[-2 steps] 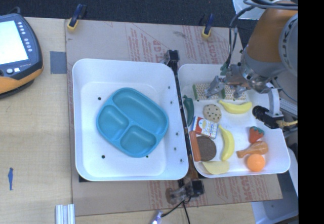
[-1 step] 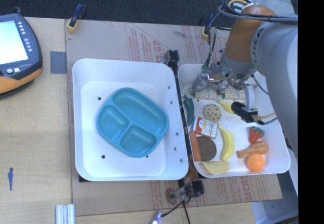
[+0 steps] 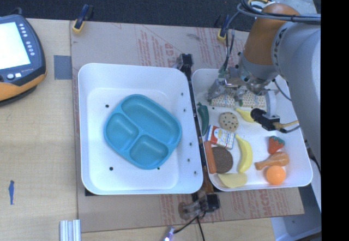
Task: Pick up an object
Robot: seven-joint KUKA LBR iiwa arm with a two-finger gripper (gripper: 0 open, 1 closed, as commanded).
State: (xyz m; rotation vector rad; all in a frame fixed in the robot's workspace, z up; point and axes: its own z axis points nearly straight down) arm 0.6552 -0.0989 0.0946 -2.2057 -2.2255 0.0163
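We look down on a tabletop carrying two white bins side by side. The left bin holds a blue divided plate, lying flat near its middle. The right bin is crowded with toy food, and we place each item relative to the banana near its middle: a round cookie above and left of it, a small red and white packet just to its left, a brown patty below and left, a pale yellow wedge below it, an orange ball to its lower right, a carrot-like piece to its right, and a strawberry above that. A green pepper lies at the bin's left wall. The grey arm reaches in from the right, and its hand hangs low at the bin's far end, above the banana, over a pale cracker-like piece. We cannot tell how the hand is set or whether it holds anything.
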